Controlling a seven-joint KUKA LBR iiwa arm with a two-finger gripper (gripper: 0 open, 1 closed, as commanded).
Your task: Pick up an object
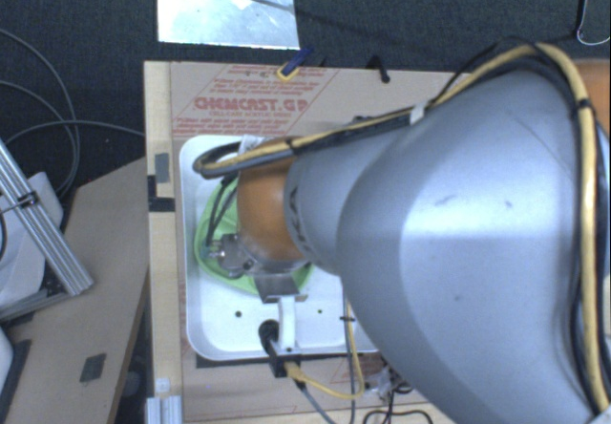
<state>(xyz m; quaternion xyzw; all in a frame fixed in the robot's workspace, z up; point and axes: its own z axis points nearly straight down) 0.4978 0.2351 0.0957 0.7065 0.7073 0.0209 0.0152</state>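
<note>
Your arm point(458, 241) fills most of the view, reaching across from the right with its orange band point(265, 212) low over the left bin point(205, 341). The hand sits somewhere under that band, about where the metal wrist fitting point(229, 255) shows, and you cannot tell how it is set, because the arm's own bulk covers it. The one candidate to lift that you can see is a green object point(205, 222), curved like a plate or lid, lying in the upper half of that bin, partly under the wrist; whether it is touched you cannot tell. Judging from this, you are at the descent or grasp step, with nothing seen to be held. The next move, as far as you can judge, calls for closing on the green rim and lifting straight up, clear of the bin wall. A thin, flat rim may slip, so check for it once the arm rises.
</note>
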